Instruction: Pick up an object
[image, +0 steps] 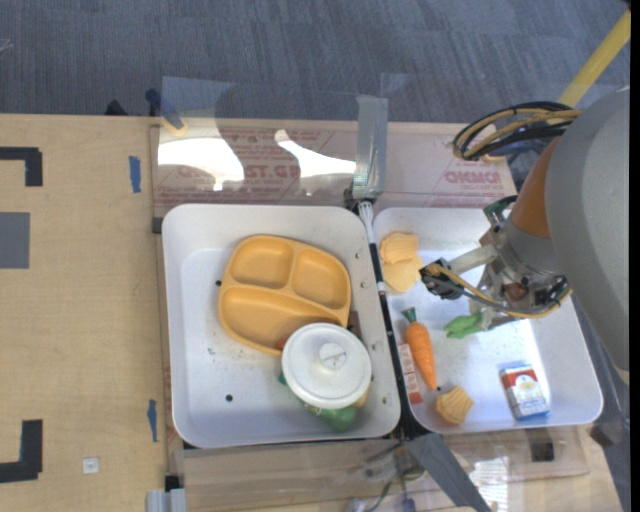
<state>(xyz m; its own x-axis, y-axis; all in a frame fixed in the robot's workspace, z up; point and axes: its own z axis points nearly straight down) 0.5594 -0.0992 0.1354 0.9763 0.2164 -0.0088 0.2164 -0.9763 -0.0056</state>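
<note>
Bench: two shallow white bins were seen side by side, left bin (180, 330) and right bin (580, 390), sharing a central divider.
Left bin contents: an orange divided tray (275, 280) was laid flat; a white lidded cup (326, 364) was resting partly on the tray's near corner, probably tipped there rather than set.
Right bin contents: a pale yellow foam-like lump (399, 260) was lodged against the divider; a toy carrot (421, 350) was lying lengthwise just beside a thin red-and-white packet (407, 372); a small orange-yellow piece (453, 404) was near the front wall; a blue-and-red carton (525, 390) was lying flat, well apart from the rest; a green scrap (463, 325) was under the tool.
Arm: the grey arm with its orange band (535, 200) was reached in from the right, over the right bin.
Gripper (450, 285): positioned low over the bin floor, between the lump and the green scrap; the fingers were blurred against cabling, so their spacing could not be told. Nothing was visibly held.
Task object: not yet lifted; every candidate was on a bin floor.
Judgement: the carrot and green scrap were nearest, so a grasp there was deemed likeliest.
Risk: the carrot's closeness to the packet could cause a double catch.
</note>
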